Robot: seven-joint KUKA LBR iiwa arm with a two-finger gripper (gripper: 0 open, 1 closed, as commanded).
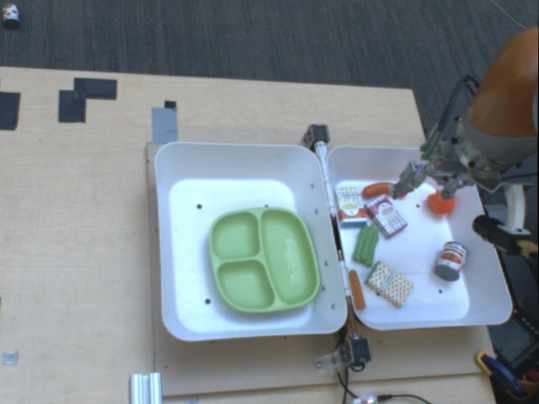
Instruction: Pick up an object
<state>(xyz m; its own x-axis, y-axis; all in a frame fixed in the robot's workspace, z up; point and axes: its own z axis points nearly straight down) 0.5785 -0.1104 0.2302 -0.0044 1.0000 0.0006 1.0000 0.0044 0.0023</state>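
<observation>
Orange-red toy food (440,202) is sat near the right bin's (484,314) far edge, right by the gripper (431,178). Nothing is seen held; claw opening can't be told. Approach step, probably, so a descent onto the toy is needed next.

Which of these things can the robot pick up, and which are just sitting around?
For picking up: can, green pickle, patterned packet, red-and-white box, orange toy, carrot.

Just sitting around: green divided plate, left bin, wooden bench.
</observation>
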